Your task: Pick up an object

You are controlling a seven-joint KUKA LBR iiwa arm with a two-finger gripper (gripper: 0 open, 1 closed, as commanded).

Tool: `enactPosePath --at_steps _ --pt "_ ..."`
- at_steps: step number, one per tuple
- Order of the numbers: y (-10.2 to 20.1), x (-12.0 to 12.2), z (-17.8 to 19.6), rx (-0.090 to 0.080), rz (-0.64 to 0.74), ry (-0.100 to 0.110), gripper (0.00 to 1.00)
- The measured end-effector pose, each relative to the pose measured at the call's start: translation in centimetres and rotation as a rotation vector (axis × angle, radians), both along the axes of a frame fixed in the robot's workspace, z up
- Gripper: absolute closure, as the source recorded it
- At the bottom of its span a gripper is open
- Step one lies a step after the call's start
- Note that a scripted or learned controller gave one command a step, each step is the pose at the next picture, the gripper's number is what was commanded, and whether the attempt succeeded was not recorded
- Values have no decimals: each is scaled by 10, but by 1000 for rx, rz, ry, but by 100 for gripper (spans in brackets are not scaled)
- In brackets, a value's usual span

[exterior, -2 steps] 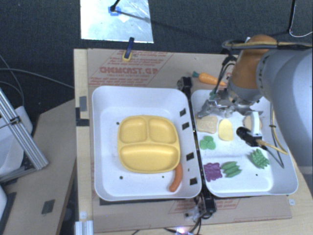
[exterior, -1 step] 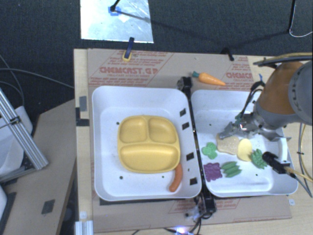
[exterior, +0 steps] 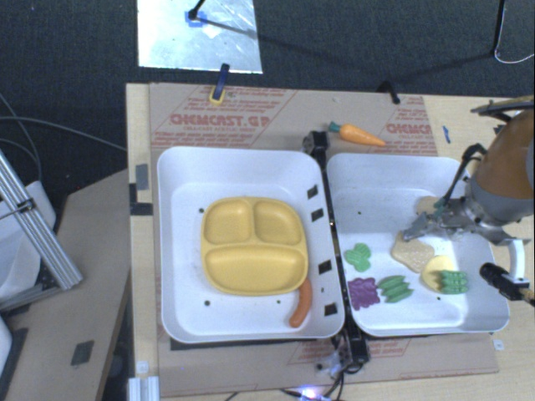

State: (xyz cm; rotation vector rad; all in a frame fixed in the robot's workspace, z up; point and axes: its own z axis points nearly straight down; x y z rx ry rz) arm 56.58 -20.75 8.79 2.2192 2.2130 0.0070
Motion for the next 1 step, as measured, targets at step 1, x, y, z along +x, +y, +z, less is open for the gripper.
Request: enactPosePath --at_steps 1 --pt "99 21 0 2 14 -2 0"
